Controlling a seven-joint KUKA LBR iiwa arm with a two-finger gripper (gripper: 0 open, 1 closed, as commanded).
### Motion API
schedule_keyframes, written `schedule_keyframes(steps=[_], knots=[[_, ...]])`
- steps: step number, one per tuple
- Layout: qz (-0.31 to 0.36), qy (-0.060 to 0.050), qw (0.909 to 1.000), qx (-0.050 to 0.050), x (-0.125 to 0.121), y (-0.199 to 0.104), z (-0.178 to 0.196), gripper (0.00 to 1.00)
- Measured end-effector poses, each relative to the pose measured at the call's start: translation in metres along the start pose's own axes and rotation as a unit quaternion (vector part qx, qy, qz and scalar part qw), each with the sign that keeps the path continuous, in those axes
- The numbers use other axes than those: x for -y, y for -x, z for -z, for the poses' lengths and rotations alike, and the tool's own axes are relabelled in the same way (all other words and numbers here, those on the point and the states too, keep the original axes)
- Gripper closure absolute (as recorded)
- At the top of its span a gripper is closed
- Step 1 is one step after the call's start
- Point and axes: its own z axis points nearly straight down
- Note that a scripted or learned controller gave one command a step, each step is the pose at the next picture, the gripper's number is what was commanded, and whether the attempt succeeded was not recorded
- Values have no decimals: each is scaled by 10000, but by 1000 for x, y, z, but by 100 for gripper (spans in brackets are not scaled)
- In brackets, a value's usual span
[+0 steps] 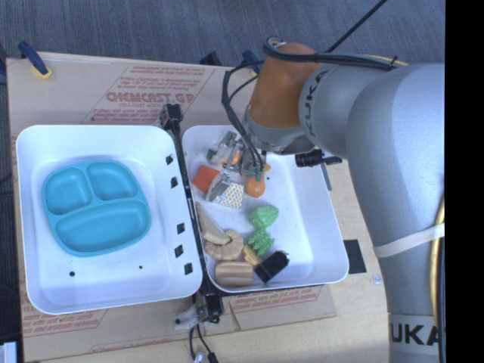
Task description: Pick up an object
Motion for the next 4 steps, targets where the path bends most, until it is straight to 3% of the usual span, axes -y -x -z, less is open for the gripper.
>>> schedule_keyframes(steps=[1,2,3,4], knots=[[307,11,9994,164,0,-13,4,0],[682,5,9975,167,-2,-13,4,0],[691,3,9975,174,-3,-13,15,100],[690,2,9975,173,-3,-13,15,0]])
